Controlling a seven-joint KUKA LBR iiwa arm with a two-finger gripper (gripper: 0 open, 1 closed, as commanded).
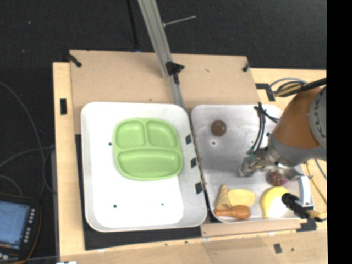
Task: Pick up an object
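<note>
— The pale green three-compartment plastic plate (148,149) looks smooth with a soft sheen; the left white shallow bin (99,164) under it reads as matt plastic; agreed?

— Agreed; the right white shallow bin (231,147) shows greyer, its floor faintly glossy; at its 12 o'clock the small brown round ball (218,127) looks dull; at 5 o'clock the yellow rounded piece (273,199) looks smooth; the tan flat bench board (159,76) seems matt wood or fibreboard; the slanted grey metal rail (155,29) has a brushed shine.
</note>
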